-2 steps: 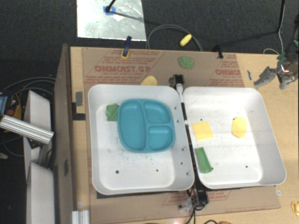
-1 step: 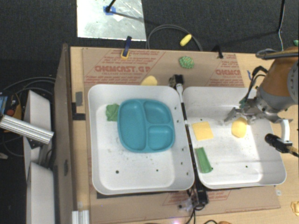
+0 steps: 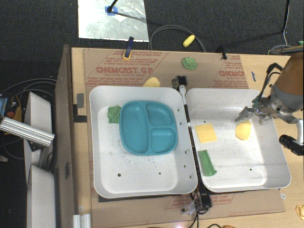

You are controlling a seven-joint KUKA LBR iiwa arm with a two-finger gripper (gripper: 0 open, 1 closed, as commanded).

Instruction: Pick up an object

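The yellow rounded object (image 3: pixel 243 131) lies on the floor of the right bin (image 3: pixel 270 175), in its upper right part, near the far wall. The claw (image 3: pixel 253 114) hangs directly above and just behind it, at the end of the arm (image 3: pixel 289 87) that enters from the right edge. Metal fingers (image 3: pixel 243 114) splay out to the left of the wrist, with the object sitting below their tips; nothing is seen between them. How far they stand apart cannot be told from this slanted view, nor whether they touch the object.

To the left of the object, well apart, a flat yellow square piece (image 3: pixel 206 133) lies near the divide between the bins. Below that piece a green elongated piece (image 3: pixel 207 162) lies at a slight tilt.

The left bin (image 3: pixel 109 179) holds a teal divided plate (image 3: pixel 148 128), with a small green leafy item (image 3: pixel 114 114) touching its left edge.

On the bench (image 3: pixel 118 65) behind the bins sit a yellow rounded item (image 3: pixel 152 82) just beyond the left bin's far rim and a green bumpy ball (image 3: pixel 189 63) further back.
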